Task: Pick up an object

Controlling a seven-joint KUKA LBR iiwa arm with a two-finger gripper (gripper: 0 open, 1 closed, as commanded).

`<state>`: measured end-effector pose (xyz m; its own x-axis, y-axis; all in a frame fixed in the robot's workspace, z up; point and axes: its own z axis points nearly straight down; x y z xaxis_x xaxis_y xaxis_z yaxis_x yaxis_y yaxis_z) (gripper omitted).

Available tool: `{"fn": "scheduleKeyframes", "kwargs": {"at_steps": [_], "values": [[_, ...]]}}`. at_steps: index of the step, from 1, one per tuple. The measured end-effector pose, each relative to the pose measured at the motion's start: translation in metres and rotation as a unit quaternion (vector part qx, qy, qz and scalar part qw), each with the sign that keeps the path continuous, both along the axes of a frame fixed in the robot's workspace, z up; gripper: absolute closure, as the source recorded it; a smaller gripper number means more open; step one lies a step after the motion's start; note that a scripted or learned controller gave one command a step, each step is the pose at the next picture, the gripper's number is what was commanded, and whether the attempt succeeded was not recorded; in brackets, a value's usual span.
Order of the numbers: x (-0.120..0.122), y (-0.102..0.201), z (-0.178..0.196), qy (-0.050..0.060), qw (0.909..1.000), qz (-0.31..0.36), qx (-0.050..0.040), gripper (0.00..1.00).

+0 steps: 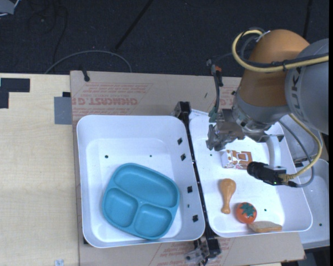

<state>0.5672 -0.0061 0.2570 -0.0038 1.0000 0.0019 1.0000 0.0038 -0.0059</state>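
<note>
small printed carton (236,159) in right bin (299,215), lettering unreadable, beside pincer (215,141), grip state unclear

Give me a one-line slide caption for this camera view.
Grey KUKA arm's gripper low in the right white bin near a patterned packet, toy drumstick and tomato; blue divided tray in left bin.

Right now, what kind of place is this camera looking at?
Probably a robotics lab bench set up for grasping trials: a robot arm reaches over two white bins, toy food like a drumstick lies in one, and loose cables trail behind.
</note>
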Motion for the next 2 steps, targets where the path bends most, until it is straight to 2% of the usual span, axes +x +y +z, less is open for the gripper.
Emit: {"fn": "scheduleKeyframes", "kwargs": {"at_steps": [1,2], "values": [[0.014,0.060,-0.009,-0.001,1.0000,0.000,-0.0002,1.00],[0.018,0.113,-0.025,0.000,1.0000,0.001,-0.0004,1.00]]}}
